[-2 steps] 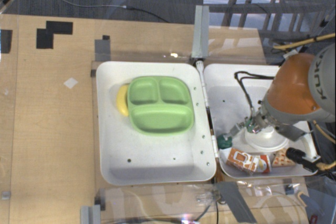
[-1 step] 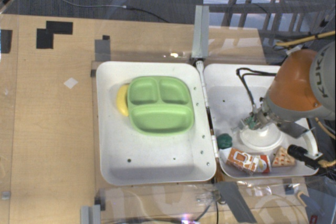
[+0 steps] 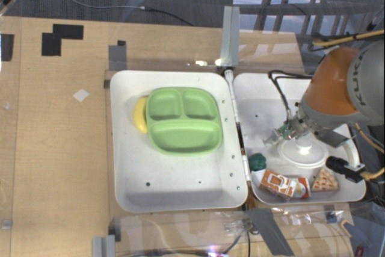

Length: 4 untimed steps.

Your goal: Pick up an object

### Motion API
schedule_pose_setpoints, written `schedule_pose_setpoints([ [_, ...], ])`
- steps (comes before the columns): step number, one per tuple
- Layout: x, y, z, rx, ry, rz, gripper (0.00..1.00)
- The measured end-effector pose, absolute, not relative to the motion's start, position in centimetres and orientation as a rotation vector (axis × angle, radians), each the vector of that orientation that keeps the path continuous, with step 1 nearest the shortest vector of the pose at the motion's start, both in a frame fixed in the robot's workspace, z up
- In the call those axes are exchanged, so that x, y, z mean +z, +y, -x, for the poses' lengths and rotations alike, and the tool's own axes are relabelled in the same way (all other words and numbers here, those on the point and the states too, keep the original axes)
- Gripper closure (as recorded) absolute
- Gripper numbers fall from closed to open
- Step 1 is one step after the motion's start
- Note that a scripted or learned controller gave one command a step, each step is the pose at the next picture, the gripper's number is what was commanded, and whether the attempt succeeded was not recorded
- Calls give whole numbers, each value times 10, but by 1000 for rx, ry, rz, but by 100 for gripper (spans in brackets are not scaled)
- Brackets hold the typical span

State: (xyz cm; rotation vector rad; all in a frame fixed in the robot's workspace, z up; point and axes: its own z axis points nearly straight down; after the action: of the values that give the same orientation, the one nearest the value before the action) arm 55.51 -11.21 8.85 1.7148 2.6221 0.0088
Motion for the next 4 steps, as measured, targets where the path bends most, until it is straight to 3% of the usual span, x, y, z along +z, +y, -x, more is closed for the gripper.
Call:
schedule_pose_setpoints([
  [1,277,-75,-531,4,2711,-1574,100],
  [2,291,-68,-512,3,2809,-1395,100],
  [3,258,-63,-561,3,2981,-975,100],
  [4,253,-94,-561,2,2992,-937,100],
])
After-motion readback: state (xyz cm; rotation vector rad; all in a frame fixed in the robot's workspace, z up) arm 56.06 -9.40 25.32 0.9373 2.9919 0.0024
